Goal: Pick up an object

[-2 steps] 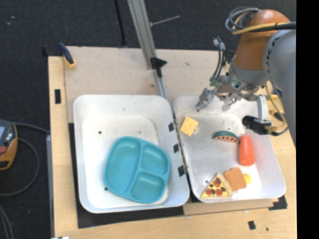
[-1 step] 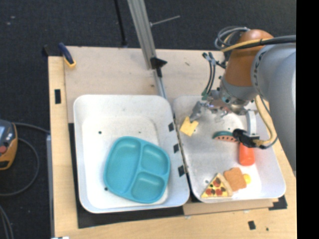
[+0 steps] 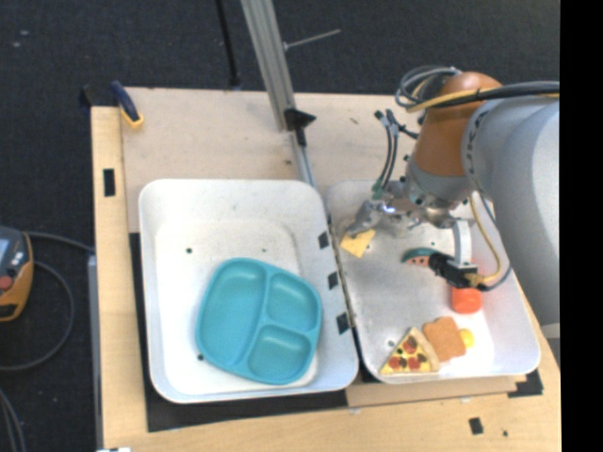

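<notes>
Yellow cheese wedge [image 3: 357, 244] by right bin's [image 3: 523, 347] left wall, hand [image 3: 366, 217] just above, grip unclear, bin centre bare

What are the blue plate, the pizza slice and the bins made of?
The blue plate looks like moulded plastic: one even turquoise colour, smooth, with three rounded compartments. The pizza slice seems a toy, probably plastic or foam: flat colours and neat dots for toppings; the look leaves it open. The bins look like thin white plastic with rounded corners, matte and faintly speckled.
</notes>
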You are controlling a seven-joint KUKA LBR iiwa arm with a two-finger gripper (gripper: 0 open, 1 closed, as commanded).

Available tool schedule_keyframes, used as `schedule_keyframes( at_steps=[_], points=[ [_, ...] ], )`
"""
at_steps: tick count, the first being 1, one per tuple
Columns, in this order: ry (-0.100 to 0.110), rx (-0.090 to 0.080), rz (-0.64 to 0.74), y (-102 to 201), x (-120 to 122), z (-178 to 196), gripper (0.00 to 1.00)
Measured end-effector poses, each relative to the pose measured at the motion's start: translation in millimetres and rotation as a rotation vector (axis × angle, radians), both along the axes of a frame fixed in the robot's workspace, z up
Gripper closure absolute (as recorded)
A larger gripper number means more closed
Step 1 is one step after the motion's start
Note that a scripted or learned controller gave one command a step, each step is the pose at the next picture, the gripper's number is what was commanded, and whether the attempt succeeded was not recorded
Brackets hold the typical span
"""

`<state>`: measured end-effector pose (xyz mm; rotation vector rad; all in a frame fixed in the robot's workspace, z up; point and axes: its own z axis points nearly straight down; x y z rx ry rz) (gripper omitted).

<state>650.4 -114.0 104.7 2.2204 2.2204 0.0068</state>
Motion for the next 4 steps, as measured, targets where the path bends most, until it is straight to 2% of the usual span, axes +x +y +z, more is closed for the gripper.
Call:
schedule_keyframes(
  at_steps=[1, 2, 4],
  points=[
    [-0.012, -0.001, 0.0, -1, 3, 16, 1.0],
    [-0.002, -0.003, 0.003, 5, 8, 64, 1.0],
    [-0.003, -0.003, 0.005, 4, 24, 166, 1.0]
  ],
)
